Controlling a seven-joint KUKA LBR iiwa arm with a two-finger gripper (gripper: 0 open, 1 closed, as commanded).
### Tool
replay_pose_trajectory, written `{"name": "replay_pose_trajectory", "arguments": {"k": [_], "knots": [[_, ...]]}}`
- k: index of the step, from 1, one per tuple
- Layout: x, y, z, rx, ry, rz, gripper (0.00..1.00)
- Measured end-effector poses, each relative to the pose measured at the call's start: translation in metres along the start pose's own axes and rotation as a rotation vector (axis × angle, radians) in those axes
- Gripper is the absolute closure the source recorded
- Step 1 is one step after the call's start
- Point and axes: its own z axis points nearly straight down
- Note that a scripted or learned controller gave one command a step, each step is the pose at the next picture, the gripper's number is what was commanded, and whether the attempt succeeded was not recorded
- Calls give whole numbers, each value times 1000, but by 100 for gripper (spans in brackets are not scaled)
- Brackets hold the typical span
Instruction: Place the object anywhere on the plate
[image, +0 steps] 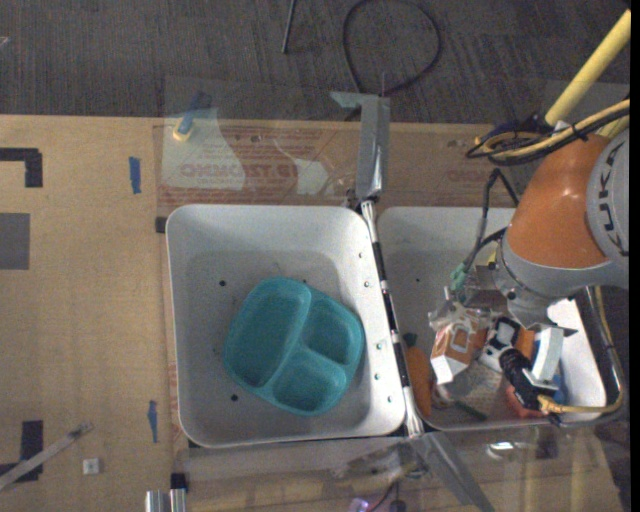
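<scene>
Two bins: left bin (190, 300) holds plate; right bin (420, 240) holds clutter.
Plate (293, 345): teal, three compartments, tilted, bare.
Object: among jumbled items (455, 350); identity unclear.
Gripper (490, 335): over jumble, grip state cannot be told, hidden by wrist.

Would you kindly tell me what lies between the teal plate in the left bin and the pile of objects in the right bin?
In the camera view, the two bins' adjoining white walls separate the teal plate from the pile; bare bin floor flanks them.

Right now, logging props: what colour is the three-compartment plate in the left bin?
Teal three-compartment plate, clearest in the camera view.
</scene>
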Motion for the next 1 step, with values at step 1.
{"name": "replay_pose_trajectory", "arguments": {"k": [1], "knots": [[68,29,0,-1,-1,-106,100]]}}
